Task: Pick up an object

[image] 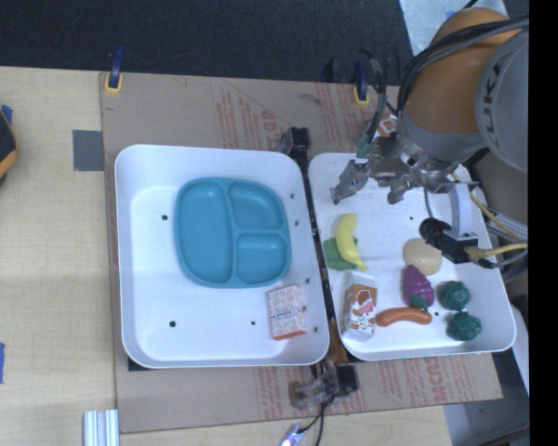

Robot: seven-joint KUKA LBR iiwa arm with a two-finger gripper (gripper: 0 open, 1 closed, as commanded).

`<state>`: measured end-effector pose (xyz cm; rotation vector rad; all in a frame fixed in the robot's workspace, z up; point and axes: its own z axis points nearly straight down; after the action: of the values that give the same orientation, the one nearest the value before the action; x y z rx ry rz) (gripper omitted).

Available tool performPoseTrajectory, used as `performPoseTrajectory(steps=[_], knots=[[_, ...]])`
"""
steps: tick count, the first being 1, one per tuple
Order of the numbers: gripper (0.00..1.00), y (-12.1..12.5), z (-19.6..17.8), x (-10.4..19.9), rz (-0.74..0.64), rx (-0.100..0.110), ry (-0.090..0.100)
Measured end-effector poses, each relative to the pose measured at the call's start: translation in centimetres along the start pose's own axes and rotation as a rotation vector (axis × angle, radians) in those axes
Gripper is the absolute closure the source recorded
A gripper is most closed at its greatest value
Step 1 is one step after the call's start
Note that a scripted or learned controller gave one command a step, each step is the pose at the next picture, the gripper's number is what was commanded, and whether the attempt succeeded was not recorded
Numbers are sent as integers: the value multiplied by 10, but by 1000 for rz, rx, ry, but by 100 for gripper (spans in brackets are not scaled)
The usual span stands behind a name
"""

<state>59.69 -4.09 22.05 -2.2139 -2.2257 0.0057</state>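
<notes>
Banana (347,238) — long axis roughly upright, perhaps slightly tilted.

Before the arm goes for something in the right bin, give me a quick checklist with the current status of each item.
1. Tool above right white bin: ok.
2. Tool carrying nothing: ok.
3. Finger opening: cannot tell.
4. Yellow toy banana unobstructed: not ok, it lies against a green piece.
5. Orange toy sausage lies apart from purple toy eggplant: ok.
6. Blue divided plastic plate away in left bin: ok.

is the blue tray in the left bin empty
Empty: the blue tray shows three bare compartments; the small carton lies beside it on the left bin floor.
</notes>
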Motion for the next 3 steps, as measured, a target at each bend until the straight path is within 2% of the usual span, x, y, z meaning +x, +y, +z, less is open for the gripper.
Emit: performPoseTrajectory(steps=[1,2,3], knots=[[0,8,88,-54,2,2,-1],[0,9,129,-57,1,1,0],[0,-5,129,-55,2,1,0]])
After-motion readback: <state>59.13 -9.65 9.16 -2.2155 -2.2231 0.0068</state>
